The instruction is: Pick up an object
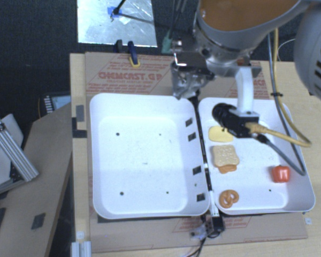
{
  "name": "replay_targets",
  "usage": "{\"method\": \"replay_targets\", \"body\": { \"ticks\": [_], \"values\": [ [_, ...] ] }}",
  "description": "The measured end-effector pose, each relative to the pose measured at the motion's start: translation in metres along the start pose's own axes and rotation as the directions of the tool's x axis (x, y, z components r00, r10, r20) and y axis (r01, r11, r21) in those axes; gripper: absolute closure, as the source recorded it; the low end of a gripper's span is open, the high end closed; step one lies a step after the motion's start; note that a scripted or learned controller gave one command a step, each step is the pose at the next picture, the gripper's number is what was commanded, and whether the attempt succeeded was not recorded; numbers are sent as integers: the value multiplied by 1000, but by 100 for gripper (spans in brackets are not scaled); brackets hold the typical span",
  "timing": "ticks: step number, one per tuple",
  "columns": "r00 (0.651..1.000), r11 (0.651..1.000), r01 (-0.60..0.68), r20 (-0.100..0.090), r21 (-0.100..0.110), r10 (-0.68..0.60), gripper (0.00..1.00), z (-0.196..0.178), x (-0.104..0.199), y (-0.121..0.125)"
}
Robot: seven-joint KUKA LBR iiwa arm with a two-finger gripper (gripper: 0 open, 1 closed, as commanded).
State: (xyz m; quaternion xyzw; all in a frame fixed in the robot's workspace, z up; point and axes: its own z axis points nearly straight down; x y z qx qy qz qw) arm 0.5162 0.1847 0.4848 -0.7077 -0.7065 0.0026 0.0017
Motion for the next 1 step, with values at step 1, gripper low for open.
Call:
{"method": "replay_targets", "body": {
  "ticks": [1],
  "values": [
    [1000, 1000, 9, -5, -16, -9, 100, -47, 52, 70]
  ]
}}
